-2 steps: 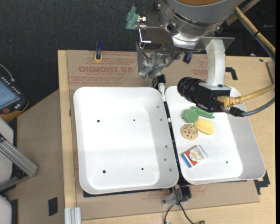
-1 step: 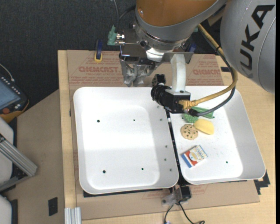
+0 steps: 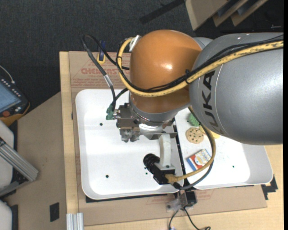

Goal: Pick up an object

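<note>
Dark speckled floor (image 3: 49, 27) covers the top and upper left. A tan bench top (image 3: 42, 134) bears a brown cardboard sheet (image 3: 67, 76) printed in red. A grey metal rail (image 3: 18, 164) crosses the lower left, a blue screen (image 3: 6, 96) sits at the left edge, and pale boards (image 3: 216, 13) lie top right

left bin (image 3: 90, 148): floor's basically wide open along the front and left side, loads of room to drop in

arm (image 3: 234, 85): big grey and orange bulk hangs over the back middle of both bins, blocking that patch

right bin (image 3: 243, 166), left side: 3 things crowd it by the shared wall: cookie (image 3: 194, 134), packet (image 3: 199, 158) just in front, green thing (image 3: 193, 120) half under the arm

right bin, right side: bare floor, open
</note>
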Available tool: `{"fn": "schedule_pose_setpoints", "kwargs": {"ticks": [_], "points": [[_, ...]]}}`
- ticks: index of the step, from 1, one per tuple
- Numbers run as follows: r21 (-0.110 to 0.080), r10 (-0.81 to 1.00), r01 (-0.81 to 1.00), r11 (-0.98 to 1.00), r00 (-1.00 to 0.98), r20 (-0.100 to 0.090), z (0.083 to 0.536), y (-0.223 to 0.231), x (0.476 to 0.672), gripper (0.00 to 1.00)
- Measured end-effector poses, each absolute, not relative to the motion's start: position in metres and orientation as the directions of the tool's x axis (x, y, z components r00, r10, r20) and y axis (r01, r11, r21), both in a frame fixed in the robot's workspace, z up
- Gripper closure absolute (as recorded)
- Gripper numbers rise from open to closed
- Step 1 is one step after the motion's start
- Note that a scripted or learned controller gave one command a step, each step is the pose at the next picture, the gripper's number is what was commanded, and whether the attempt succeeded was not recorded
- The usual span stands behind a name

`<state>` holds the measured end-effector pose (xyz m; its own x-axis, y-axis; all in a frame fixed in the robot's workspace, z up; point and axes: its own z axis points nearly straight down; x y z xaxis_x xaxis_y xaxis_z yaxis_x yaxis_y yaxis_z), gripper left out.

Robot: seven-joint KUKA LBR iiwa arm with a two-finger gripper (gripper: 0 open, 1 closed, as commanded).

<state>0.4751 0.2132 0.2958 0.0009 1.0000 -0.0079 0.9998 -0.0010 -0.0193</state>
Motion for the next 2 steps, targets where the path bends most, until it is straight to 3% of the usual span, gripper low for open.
{"fn": "schedule_pose_setpoints", "kwargs": {"ticks": [1, 2], "points": [[-0.005, 1.0, 1.0, -0.006, 0.006, -0.002, 0.297, 0.161, 0.479, 1.0], [0.012, 1.0, 1.0, 0.002, -0.002, 0.003, 0.358, 0.209, 0.559, 1.0]]}}
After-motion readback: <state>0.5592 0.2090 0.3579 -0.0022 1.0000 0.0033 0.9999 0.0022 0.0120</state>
